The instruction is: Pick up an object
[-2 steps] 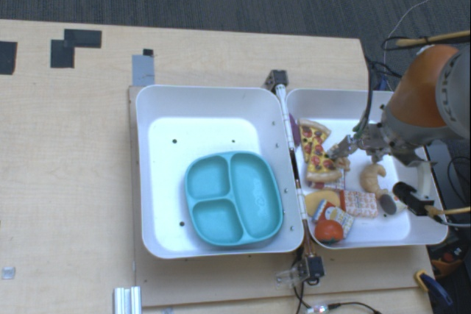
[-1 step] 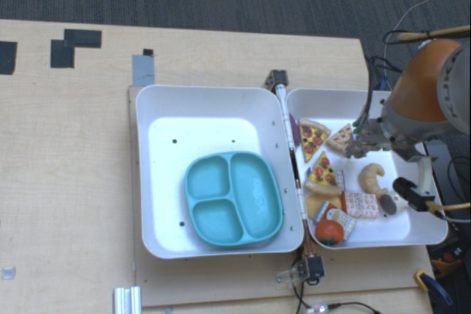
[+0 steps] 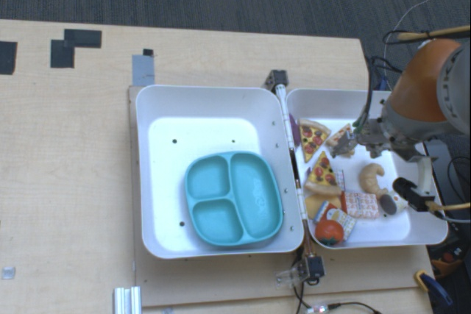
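Observation:
The right bin (image 3: 423, 232) holds several toy foods: a pizza slice (image 3: 313, 136) at the back left, another pizza slice (image 3: 321, 170) below it, a tan croissant (image 3: 372, 176), a red and white packet (image 3: 360, 204) and a red tomato (image 3: 330, 232) at the front. My gripper (image 3: 347, 144) hangs low over the back of this bin. It is right beside a third small pizza piece (image 3: 341, 134). The grey arm with its orange band (image 3: 430, 81) comes in from the right.
The left bin (image 3: 158, 158) holds a teal divided plate (image 3: 234, 198). A pale yellow piece (image 3: 318, 191) and a small carton (image 3: 336, 217) lie against the right bin's left wall. Wooden bench surrounds both bins.

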Controlling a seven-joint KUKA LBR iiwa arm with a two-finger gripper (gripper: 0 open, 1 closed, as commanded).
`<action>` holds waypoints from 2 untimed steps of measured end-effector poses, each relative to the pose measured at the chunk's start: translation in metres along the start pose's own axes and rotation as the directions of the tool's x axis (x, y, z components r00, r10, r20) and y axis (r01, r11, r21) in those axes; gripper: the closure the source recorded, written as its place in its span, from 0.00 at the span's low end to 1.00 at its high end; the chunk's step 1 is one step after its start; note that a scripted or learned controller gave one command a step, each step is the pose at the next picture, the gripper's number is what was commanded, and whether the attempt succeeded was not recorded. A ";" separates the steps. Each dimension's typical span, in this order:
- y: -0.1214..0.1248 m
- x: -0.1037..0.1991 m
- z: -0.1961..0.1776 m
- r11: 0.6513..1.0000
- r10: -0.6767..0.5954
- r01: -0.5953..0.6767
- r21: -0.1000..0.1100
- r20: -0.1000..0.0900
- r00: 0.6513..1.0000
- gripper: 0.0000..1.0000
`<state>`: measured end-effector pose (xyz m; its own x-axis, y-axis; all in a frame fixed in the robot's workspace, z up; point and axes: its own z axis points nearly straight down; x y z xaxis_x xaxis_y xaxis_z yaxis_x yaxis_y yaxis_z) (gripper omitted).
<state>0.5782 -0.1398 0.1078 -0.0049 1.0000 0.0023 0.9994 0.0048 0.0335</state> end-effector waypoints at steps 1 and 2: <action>-0.057 0.011 0.013 1.000 0.007 -0.007 0.002 0.010 1.000 0.00; -0.060 0.012 0.007 1.000 0.002 -0.003 0.014 0.007 1.000 1.00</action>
<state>0.5183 -0.1279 0.0991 -0.0022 1.0000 -0.0049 0.9998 0.0023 0.0197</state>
